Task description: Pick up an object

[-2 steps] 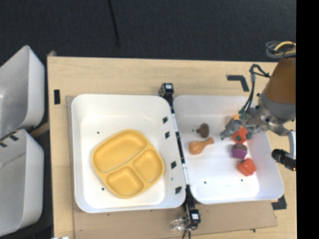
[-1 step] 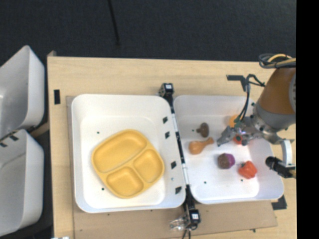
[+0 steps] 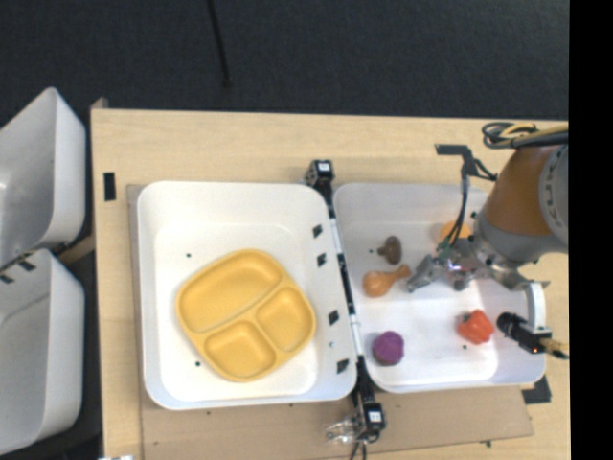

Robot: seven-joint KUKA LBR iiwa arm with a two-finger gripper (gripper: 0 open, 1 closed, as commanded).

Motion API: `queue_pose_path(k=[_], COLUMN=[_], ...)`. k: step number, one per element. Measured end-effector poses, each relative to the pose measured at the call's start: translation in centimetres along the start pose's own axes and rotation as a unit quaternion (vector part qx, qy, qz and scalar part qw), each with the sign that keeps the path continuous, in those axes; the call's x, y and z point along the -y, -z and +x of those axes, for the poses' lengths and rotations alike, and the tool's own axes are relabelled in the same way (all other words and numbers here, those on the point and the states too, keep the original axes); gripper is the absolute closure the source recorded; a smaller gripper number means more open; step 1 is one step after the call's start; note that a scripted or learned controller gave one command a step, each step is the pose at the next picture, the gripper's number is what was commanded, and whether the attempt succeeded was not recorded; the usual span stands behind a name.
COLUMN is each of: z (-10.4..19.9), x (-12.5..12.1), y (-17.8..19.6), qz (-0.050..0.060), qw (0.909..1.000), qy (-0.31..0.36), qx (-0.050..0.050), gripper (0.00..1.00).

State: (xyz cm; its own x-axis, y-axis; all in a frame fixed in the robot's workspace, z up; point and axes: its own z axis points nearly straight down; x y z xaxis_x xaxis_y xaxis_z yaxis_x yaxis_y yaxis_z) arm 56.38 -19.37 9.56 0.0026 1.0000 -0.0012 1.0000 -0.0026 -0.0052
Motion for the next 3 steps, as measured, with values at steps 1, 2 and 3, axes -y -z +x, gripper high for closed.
queue_pose_path(k=[1, 2, 3], z=[-0.1, -1.1, -1.3], x=[-0.1, -0.7, -1.5], y=[0.9, 5.6, 9.8], qz=[0.000, -0.003, -0.003], qw=[1.0000, 1.0000, 1.0000], qy=[-0.002, -0.002, 0.003], qx=[-0.001, 0.000, 0.000], gripper=[1.00, 1.00, 1.00])
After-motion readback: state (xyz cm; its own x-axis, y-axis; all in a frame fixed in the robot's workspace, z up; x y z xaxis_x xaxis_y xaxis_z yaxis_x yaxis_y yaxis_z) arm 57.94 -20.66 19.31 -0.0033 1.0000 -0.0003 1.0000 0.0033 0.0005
